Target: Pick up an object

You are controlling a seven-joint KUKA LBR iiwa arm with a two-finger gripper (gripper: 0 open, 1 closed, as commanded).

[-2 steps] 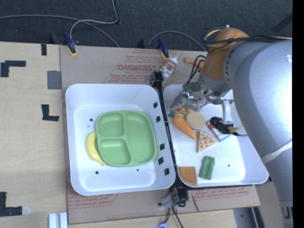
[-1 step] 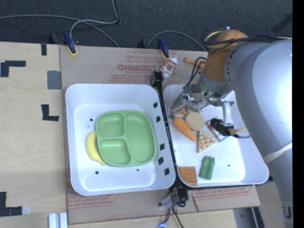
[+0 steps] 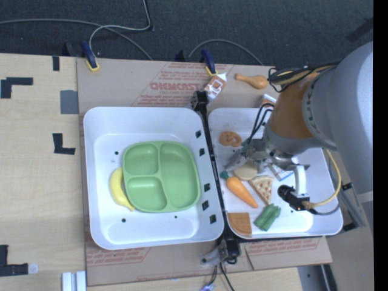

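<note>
Toys fill the right bin (image 3: 321, 223), on the right side of the picture. The grey arm (image 3: 339, 102) with its orange band (image 3: 291, 111) comes in from the upper right and bends down over this bin. Its hand (image 3: 257, 159) sits low in the middle of the bin, just above the toy food. I cannot tell how wide the hand is or if it has hold of anything, because the arm hides that part.

An orange carrot (image 3: 242, 191) lies tilted at the left side of this bin. Just beside it, to the right, is a tan wedge with spots (image 3: 263, 188). A pale round piece (image 3: 245, 173) lies just above the carrot, close under the hand. A brown round thing (image 3: 230, 139) sits higher up, near the top left of the bin. A green piece (image 3: 267, 217) lies near the bottom, and a brown square piece (image 3: 239, 223) is at the bottom left corner.

The left bin (image 3: 103, 126) holds a green plate (image 3: 160, 176) with three parts. A yellow banana (image 3: 118, 190) touches the plate's left edge.

Both bins rest on the bench (image 3: 36, 162). A small tan toy (image 3: 251, 80) lies on the bench above the right bin.
</note>
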